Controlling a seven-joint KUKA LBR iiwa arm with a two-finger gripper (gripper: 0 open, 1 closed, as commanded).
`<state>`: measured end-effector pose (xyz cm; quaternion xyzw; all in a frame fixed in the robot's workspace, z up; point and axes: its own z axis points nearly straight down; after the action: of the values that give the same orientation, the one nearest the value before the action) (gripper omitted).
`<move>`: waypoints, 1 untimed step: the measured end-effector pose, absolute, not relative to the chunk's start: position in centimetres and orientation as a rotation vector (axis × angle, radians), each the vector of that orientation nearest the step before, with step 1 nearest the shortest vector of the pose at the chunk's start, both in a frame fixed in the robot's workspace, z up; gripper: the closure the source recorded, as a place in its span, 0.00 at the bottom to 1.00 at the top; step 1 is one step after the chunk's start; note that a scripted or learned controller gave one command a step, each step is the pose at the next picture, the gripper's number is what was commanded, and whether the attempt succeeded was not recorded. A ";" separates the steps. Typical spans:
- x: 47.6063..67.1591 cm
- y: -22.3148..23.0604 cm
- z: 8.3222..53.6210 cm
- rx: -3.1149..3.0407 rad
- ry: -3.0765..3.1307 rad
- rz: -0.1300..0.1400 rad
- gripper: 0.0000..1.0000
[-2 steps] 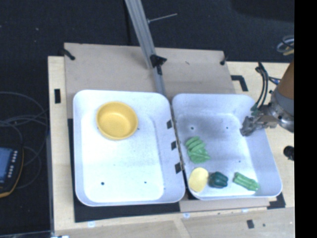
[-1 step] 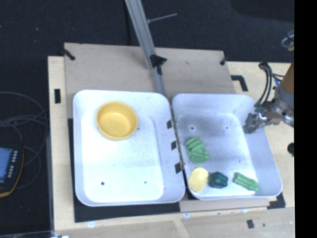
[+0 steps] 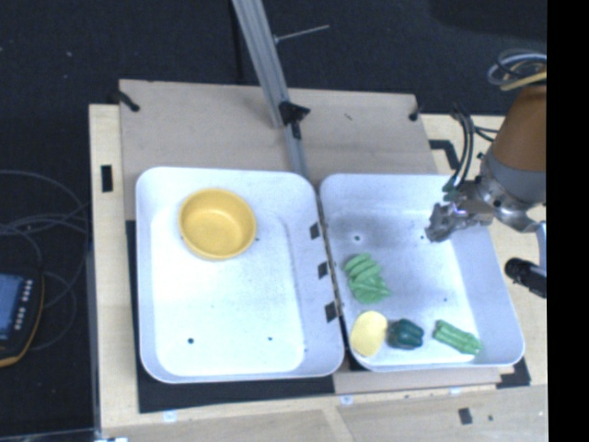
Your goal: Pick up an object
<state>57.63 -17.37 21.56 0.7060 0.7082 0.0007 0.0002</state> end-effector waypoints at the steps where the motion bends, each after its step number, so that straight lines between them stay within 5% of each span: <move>1: 57.9 -11.7 21.4 2.216 2.226 0.002 1.00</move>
<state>57.89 -11.71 21.45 0.7055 0.7087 0.0007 0.0000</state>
